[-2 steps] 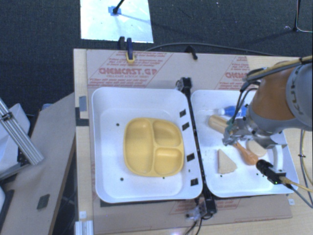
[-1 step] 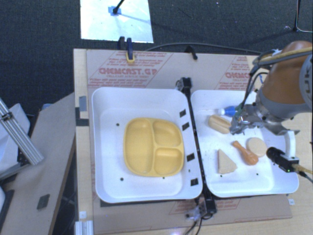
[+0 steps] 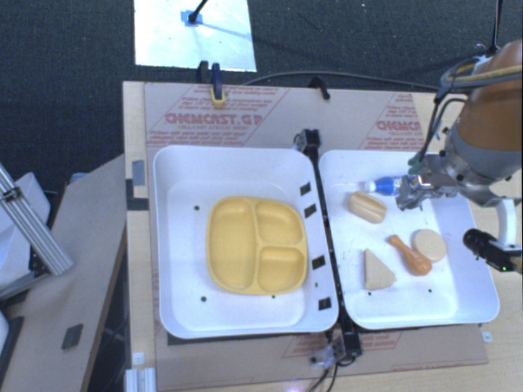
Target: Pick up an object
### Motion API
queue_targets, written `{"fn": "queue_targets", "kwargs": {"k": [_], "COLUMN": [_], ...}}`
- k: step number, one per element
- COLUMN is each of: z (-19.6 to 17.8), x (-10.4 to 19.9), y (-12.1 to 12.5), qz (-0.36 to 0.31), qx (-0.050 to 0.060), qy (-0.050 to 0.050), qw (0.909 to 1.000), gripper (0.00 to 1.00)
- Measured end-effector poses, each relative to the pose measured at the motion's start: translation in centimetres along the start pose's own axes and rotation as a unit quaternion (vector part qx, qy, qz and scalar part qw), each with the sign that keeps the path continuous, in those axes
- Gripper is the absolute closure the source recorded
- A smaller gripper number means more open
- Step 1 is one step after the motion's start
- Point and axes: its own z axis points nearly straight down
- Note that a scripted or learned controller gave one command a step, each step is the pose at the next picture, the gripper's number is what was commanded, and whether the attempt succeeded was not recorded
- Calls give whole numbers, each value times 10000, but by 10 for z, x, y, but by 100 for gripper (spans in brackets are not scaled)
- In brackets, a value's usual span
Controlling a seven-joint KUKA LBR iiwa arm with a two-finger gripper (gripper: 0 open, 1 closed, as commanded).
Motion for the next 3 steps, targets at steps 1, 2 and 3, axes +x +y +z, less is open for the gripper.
{"fn": "queue_targets", "kwargs": {"k": [1, 2, 3], "z": [-4, 12, 27], "x": [46, 97, 141], "y": [18, 39, 52], "qz": [-9, -9, -6], "qx": [18, 19, 21], "qy": [9, 5, 6], "qw": [10000, 10000, 10000], "gripper": [100, 100, 100]}}
